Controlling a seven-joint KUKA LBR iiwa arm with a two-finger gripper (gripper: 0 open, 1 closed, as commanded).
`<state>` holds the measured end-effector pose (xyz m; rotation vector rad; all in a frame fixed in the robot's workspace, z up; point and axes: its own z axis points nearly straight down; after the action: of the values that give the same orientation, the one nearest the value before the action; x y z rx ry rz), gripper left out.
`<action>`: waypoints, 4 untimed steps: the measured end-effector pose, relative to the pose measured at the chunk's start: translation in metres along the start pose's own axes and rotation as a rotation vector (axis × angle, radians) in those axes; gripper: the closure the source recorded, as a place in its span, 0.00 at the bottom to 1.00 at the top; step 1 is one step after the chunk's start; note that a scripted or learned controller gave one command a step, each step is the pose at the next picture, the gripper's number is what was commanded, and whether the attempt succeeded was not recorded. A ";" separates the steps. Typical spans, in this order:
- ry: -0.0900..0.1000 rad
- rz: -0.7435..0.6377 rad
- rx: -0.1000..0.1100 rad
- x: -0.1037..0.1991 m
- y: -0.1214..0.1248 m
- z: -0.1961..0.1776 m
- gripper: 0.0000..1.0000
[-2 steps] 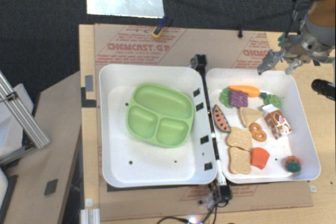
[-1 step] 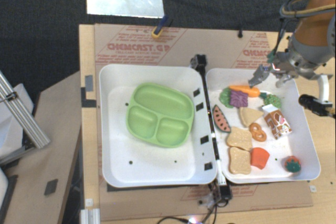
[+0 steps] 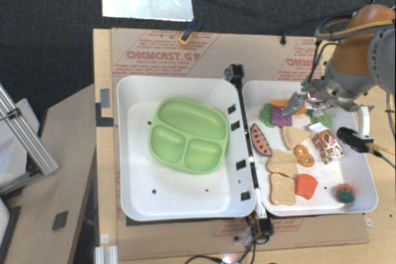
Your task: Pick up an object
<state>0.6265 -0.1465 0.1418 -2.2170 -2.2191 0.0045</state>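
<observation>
The pick looks underway but not finished: nothing is clearly lifted, and the toy food sits in the right bin (image 3: 371, 195) while the left bin (image 3: 133, 195) holds a green divided plate (image 3: 188, 135). The gripper (image 3: 299, 102) is low at the far end of the right bin, over a purple grape bunch (image 3: 272, 115) and an orange carrot-like piece (image 3: 286, 104). Its metal tips sit right at these two, perhaps touching, yet I cannot tell their opening or whether anything lies between them. The watermelon slice (image 3: 260, 140), bread slices (image 3: 282, 177), pretzel (image 3: 303, 154) and red block (image 3: 306, 186) lie untouched nearby.
</observation>
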 end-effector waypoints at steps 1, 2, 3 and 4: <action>0.000 0.000 0.000 0.001 0.000 0.054 0.00; -0.001 0.000 -0.006 0.000 0.002 0.041 1.00; -0.003 -0.003 -0.012 0.000 0.005 -0.023 1.00; -0.003 -0.004 -0.011 0.000 0.006 -0.077 1.00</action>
<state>0.6333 -0.1466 0.2183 -2.2200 -2.2301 -0.0050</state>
